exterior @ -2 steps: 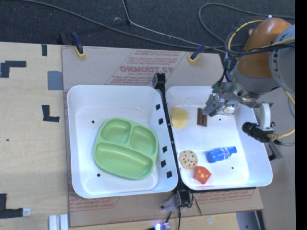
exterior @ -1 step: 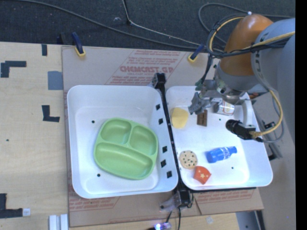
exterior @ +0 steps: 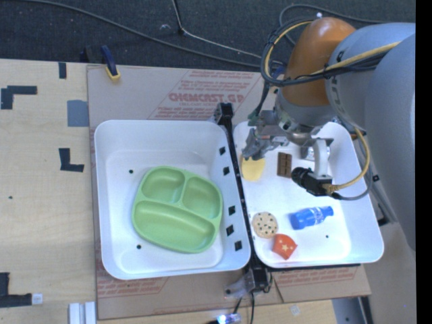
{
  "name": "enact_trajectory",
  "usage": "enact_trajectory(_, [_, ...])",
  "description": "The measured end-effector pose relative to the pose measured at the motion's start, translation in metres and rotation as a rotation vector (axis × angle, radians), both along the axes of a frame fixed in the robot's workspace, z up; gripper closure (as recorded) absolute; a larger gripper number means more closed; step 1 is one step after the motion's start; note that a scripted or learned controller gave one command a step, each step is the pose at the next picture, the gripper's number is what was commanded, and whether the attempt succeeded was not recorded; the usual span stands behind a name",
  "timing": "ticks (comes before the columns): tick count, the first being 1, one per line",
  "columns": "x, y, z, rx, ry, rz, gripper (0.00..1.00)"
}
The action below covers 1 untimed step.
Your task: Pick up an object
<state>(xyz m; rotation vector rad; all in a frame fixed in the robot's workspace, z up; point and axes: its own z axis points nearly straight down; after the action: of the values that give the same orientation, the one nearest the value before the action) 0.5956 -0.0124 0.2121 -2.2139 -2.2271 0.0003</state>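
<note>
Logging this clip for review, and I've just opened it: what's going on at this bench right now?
A grey arm reaches in from the right, its gripper low over the right bin, right at a yellow object near the divider; a grasp can't be confirmed. A cookie, blue bottle, red piece and small brown block also lie there. The left bin holds a green divided plate.

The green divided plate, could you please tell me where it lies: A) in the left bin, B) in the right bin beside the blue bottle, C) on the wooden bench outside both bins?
A: the green divided plate lies flat inside the left bin.
</note>
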Motion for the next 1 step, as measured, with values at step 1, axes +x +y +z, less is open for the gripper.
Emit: enact_trajectory(1, [0.0159,0.0432,0.0096,0.001,-0.001,0.000,1.00])
